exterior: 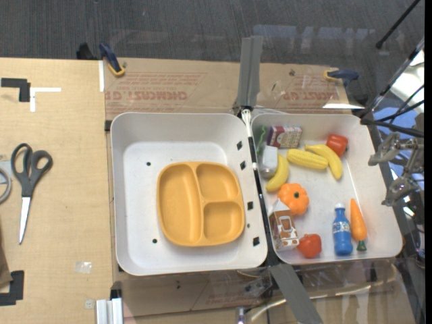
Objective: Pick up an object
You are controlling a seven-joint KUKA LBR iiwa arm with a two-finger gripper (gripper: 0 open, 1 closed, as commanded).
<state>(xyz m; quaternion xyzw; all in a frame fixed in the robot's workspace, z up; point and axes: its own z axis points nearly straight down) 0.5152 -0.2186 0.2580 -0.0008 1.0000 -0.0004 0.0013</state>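
The right bin holds several toy foods. A small maroon carton and a white piece lie at its far left. A yellow corn cob, a banana and a red pepper lie toward the back. Another yellow banana rests by the left wall. An orange pumpkin sits mid-bin. Near the front are a brown carton, a red tomato, a blue bottle and a carrot.
The left bin holds a yellow divided plate. Scissors lie on the wooden bench at far left. Blue clamps pin cardboard behind the bins. Metal fittings stand off the right bin's right rim.
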